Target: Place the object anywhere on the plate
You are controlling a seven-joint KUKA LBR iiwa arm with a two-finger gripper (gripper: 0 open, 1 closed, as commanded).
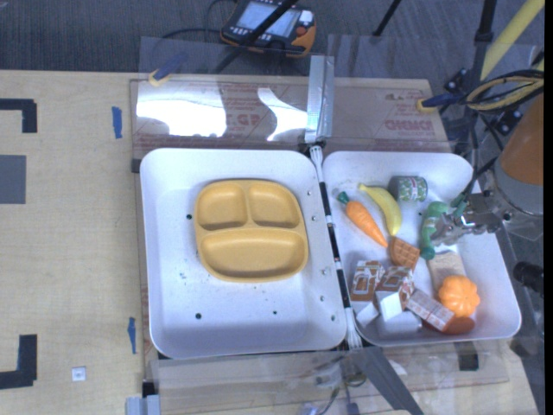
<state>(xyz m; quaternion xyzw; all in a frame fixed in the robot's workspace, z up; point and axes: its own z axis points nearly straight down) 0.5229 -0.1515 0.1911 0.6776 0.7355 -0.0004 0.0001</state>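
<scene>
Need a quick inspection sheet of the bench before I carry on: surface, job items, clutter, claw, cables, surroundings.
Surface: two white bins side by side, left bin and right bin, on a wooden bench.
Job's things: yellow divided plate lies in the left bin, nothing on it.
Clutter: right bin holds a banana, carrot, green can, orange pumpkin and small boxes.
Claw: claw is over the right bin, beside a green item; finger state unclear.
Cables: yellow and dark cables at upper right.
Surroundings: handheld controller behind the bins; blue tape marks on the bench.
</scene>
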